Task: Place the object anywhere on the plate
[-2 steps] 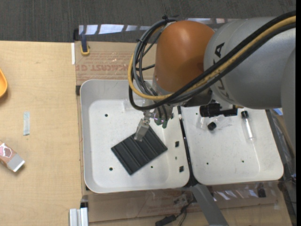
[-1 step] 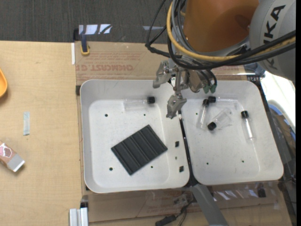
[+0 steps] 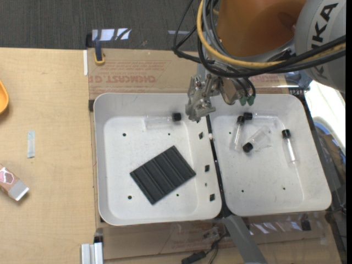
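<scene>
Left bin (image 3: 110, 202): vial (image 3: 161, 120) beside end effector (image 3: 198, 113).

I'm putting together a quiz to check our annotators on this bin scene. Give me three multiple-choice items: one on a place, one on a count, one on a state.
1. The dark ribbed plate lies:
A. in the left bin
B. in the other bin
C. on the wooden bench outside the bins

2. How many capped clear vials are in the right bin?
A. one
B. three
C. five

3. The lone vial in the left bin is:
A. resting on the plate
B. lying on its side on the bin floor, apart from the plate
C. standing upright

Key:
1 A, the plate sits on the left bin's floor.
2 B, three black-capped vials lie there.
3 B, white floor shows between the lone vial and the plate.
</scene>
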Tool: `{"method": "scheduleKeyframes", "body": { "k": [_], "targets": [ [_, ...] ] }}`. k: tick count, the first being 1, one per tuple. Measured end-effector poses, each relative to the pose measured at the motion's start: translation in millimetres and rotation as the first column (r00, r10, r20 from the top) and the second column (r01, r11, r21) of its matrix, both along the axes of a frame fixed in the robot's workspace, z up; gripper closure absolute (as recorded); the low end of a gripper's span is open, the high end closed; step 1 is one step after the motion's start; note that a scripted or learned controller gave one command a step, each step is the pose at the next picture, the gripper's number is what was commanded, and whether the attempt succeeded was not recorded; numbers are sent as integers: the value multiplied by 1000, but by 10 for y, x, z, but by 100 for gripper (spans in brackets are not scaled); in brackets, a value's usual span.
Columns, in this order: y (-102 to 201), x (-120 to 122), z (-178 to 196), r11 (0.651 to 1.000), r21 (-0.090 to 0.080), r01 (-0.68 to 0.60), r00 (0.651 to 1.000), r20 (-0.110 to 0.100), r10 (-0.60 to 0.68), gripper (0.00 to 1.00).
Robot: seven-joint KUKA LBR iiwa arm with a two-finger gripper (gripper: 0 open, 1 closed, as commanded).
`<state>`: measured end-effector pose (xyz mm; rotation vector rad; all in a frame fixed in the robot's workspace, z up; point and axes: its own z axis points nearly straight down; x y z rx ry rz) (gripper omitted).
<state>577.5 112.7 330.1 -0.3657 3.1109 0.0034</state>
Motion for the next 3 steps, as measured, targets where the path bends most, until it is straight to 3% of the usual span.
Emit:
{"method": "scheduleKeyframes", "body": {
  "k": [1, 2, 3],
  "targets": [
    [-387, -439, 277, 979, -3, -205, 979, -6, 205, 100],
    [-979, -914, -607, 918, -3, -396, 918, -8, 396, 100],
    [-124, -735, -955, 926, -2, -377, 926, -8, 377, 100]
  ]
}}
